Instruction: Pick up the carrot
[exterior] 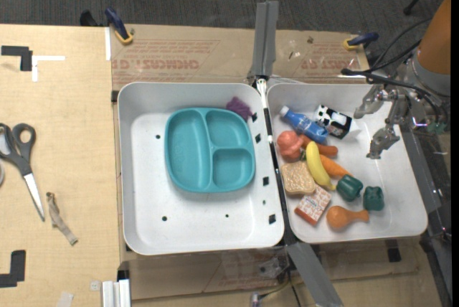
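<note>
Orange tapered carrot (331, 166) among glossy toy food in the right bin (401, 183).
Metal hand (381, 128) hovers near it, fingers spread, gripping nothing; smooth yellow banana (315, 163) touches the carrot.

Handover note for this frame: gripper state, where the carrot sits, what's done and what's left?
Gripper: over the right bin, near its right side, holding nothing.
Carrot: lies in the right bin's toy pile, against the banana, its tip toward the green toy.
Done: nothing yet; the carrot is untouched.
Left: move left over the carrot, descend, grasp and lift it.
</note>
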`<action>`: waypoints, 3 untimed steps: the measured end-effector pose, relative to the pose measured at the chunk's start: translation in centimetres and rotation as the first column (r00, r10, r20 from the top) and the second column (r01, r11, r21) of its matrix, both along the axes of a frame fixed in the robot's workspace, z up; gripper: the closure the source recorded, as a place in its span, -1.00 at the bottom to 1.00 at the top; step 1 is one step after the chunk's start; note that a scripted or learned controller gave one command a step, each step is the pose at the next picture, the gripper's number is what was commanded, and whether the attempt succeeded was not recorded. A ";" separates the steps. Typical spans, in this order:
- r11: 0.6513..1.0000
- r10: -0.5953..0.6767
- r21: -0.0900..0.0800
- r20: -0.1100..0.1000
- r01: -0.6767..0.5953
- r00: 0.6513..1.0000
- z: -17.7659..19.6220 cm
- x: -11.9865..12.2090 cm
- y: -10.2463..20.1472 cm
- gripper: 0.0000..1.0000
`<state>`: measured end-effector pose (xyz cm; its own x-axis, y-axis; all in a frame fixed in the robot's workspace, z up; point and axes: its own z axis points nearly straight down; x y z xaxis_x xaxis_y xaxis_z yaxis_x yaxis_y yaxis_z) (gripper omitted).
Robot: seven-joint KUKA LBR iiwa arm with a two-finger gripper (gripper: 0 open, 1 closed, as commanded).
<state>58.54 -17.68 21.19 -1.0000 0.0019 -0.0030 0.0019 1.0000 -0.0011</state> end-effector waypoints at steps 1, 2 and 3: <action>0.992 0.122 0.000 0.001 -0.122 0.992 -10.7 1.7 1.2 -1.00; 1.000 0.028 -0.001 0.004 -0.028 1.000 -11.8 -3.8 3.8 -1.00; 0.987 0.160 -0.001 0.002 -0.160 0.987 -11.9 -3.2 7.9 -1.00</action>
